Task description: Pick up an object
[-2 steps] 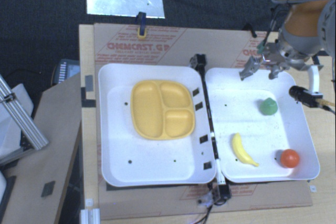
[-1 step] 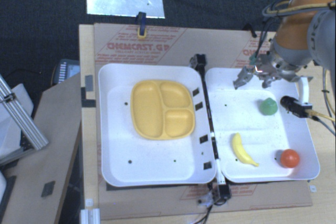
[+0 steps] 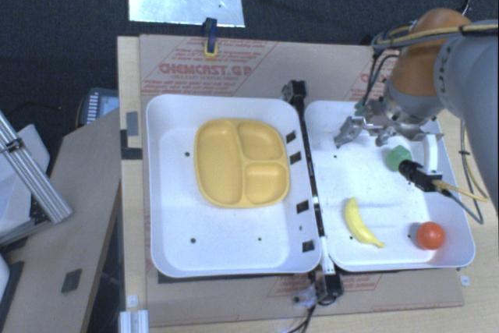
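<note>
My gripper (image 3: 364,134) hangs over the back part of the right bin (image 3: 343,191), its two grey fingers spread open with only white bin floor between them. A small green object (image 3: 395,156) lies just right of and in front of the fingers, apart from them. A yellow banana (image 3: 361,223) rests near the bin's front middle. An orange-red ball (image 3: 429,235) sits in the front right corner.
The left bin (image 3: 168,191) holds a yellow divided plate (image 3: 240,161) at its centre. A black divider strip (image 3: 306,168) runs between the bins. The arm's orange band (image 3: 417,58) and grey body cover the right bin's back right corner.
</note>
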Action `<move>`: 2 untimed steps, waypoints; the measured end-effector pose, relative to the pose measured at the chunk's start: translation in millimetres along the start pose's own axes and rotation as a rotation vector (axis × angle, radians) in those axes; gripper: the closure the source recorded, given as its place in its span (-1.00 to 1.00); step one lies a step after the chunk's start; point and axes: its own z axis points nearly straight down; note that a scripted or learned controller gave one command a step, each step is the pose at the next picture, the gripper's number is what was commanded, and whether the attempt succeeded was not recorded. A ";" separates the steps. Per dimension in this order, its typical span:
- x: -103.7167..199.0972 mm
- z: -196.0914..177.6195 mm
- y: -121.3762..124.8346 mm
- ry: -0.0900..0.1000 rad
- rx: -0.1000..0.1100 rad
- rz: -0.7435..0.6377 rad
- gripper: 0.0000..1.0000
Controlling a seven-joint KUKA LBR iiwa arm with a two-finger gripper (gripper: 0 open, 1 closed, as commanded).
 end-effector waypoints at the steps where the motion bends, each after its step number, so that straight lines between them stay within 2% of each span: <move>1: 0.5 34.0 0.2 0.000 -0.002 0.001 -1.00; 2: 0.3 21.0 1.9 -0.001 -0.008 0.001 1.00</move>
